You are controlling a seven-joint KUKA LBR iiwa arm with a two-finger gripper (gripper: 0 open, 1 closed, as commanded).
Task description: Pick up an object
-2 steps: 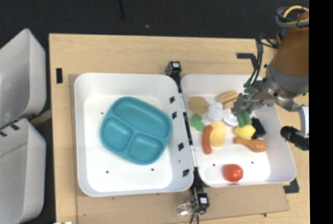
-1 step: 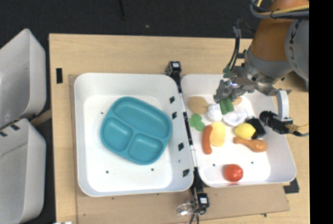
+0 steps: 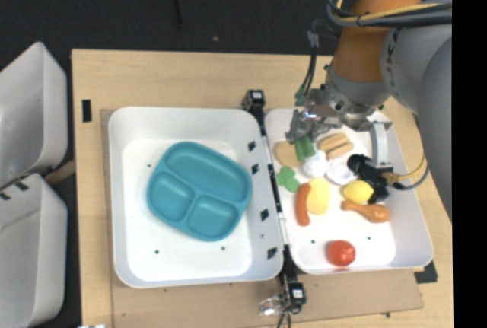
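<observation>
My gripper (image 3: 306, 128) hangs low over the far left part of the right bin (image 3: 407, 243), under the orange-banded wrist. Directly below it lies a dark green piece (image 3: 304, 147), touching or nearly touching the gripper's tip. Around that piece are a tan round piece (image 3: 284, 154), a bread roll (image 3: 335, 144) and a white piece (image 3: 314, 165). Nearer the front lie a light green piece (image 3: 288, 180), an orange sausage (image 3: 303, 206), a yellow pepper (image 3: 319, 197), a lemon (image 3: 358, 192), a drumstick (image 3: 368, 211) and a red tomato (image 3: 341, 252).
The left bin (image 3: 129, 243) holds a blue divided plate (image 3: 199, 190) near its middle. A raised divider with black clips (image 3: 270, 182) separates the two bins. The arm's grey body covers the right bin's far right corner.
</observation>
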